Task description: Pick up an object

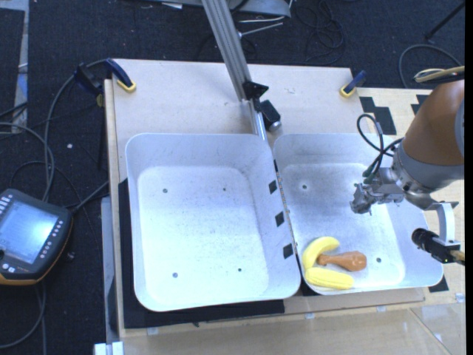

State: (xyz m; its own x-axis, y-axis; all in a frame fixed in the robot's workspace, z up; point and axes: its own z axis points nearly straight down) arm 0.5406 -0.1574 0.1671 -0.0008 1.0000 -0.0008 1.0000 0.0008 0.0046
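1. Gripper (361,200) sits over the right bin (310,161), in its right half, about mid-depth. Can't tell if it's released or clenched; it's small and dark against the bin floor. Nothing visibly in it.
2. Arm (436,135) comes in from the right edge, orange band above the wrist, black cable looping over the wrist.
3. Pickable objects are grouped at the right bin's near edge, left of centre, well apart from the gripper:
   - curved yellow banana (319,248), up against the bin's left wall
   - second yellow piece (329,278), lying flat just in front of the banana at the bin's front rim
   - brown drumstick-shaped toy (346,260), between the 2 yellow pieces, touching both as far as I can see
4. Left bin (199,224) is side by side with the right bin, rims overlapping at the centre seam.
5. Both bins rest on the light wooden table (192,95); yellow clamps at 2 back corners.
6. Aluminium mast (225,35) rises at a slant behind the seam.
7. Teach pendant (29,235) on the dark floor at left, screen lit, cables around it.
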